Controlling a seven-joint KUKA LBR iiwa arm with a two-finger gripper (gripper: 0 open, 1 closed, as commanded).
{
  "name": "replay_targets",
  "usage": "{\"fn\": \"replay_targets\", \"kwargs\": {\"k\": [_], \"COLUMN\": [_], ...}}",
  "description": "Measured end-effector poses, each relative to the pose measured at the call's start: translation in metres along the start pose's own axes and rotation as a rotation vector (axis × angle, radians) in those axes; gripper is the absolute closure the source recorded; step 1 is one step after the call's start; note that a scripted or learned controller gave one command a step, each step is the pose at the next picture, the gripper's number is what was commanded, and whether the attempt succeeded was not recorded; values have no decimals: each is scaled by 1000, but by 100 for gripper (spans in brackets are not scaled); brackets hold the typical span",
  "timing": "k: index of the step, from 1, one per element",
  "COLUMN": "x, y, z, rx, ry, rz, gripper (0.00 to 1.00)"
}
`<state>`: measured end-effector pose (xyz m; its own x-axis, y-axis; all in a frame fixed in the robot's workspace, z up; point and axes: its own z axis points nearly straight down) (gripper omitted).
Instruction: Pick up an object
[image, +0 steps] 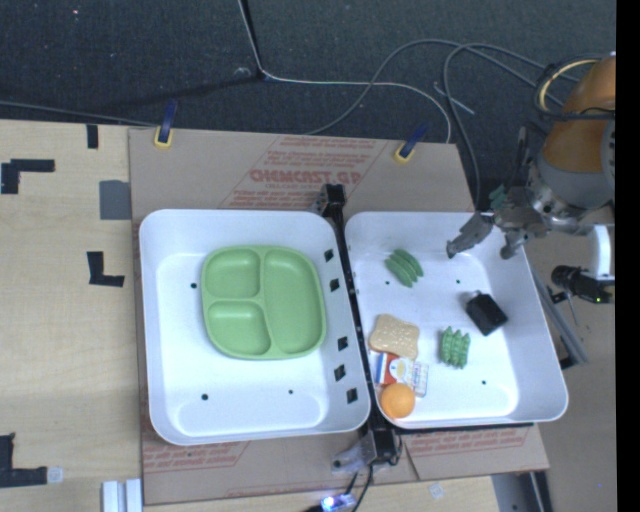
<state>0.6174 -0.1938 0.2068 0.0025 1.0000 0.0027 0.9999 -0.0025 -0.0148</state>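
Note:
The right bin (520, 395) holds several small objects. A green bean pod (404, 266) lies near its back, and a black block (486, 312) sits toward its right side. A green ridged piece (455, 346) lies below the block. A tan bread slice (394, 336) rests by the left wall, with a small printed packet (410, 375) and an orange (398, 401) in front of it. My gripper (488, 238) hangs over the bin's back right corner, open, with nothing between its fingers. It is up and right of the bean pod and above the black block.
The left bin (170, 400) holds a green divided plate (265, 301). A black divider (345, 290) runs between the bins. Cables (420, 60) trail over the dark backdrop behind the bench. Yellow clamps (163, 134) pin the cardboard sheet at the back.

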Motion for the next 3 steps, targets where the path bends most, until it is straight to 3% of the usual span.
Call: {"fn": "replay_targets", "kwargs": {"k": [1,3], "x": [1,13], "y": [3,-13], "z": [-9,107], "rx": [-13,-8], "ry": [-3,-2], "rz": [-4,-4], "gripper": [0,0]}}
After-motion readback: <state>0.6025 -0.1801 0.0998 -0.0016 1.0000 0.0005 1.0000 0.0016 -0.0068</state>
